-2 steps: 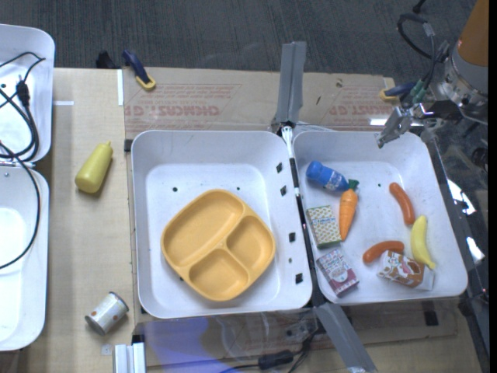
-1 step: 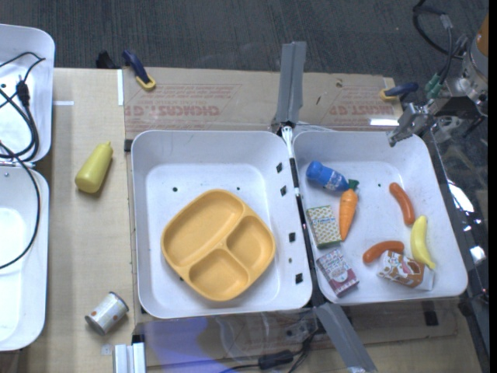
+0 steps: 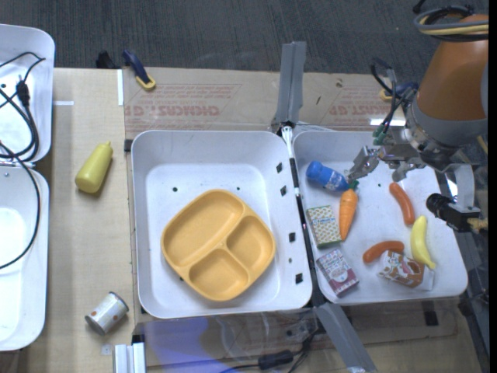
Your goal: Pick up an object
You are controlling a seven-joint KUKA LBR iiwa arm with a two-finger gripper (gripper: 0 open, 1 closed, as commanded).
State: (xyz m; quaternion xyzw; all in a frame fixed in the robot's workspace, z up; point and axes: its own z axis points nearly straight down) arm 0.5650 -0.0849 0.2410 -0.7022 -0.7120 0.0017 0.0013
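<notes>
1. I see the grey arm with its orange band coming in from the upper right of the frame, with its two-finger gripper (image 3: 363, 165) low over the upper part of the right white bin (image 3: 458, 274).
2. The metal fingers (image 3: 360, 164) point down and to the left, with their tips just above the green top of the orange plastic carrot (image 3: 347, 213). I cannot tell how far apart the fingers stand, and nothing shows between them.
3. The carrot lies upright in the frame near the middle of the right bin. Just to its upper left lies a blue plastic bottle-shaped toy (image 3: 325, 176), close to the gripper's tips.
4. Left of the carrot lies a small green and cream carton (image 3: 323, 224); below that, toward the bin's lower left corner, lies a small red and white carton (image 3: 337, 273).
5. On the right side of the same bin I see an orange-red sausage (image 3: 402, 202), a yellow banana (image 3: 421, 241) below it, a second orange-red sausage (image 3: 383, 249) lying crosswise, and a brown and white packet (image 3: 401, 270) touching the banana's lower end.
6. The left white bin (image 3: 147, 208) holds a yellow three-compartment plastic tray (image 3: 218, 244), set at a slant in its middle.
7. On the brown bench outside the bins, at the left of the frame, lie a yellow squeeze bottle (image 3: 94, 168) and, lower down, a small silver can (image 3: 106, 312) on its side.
</notes>
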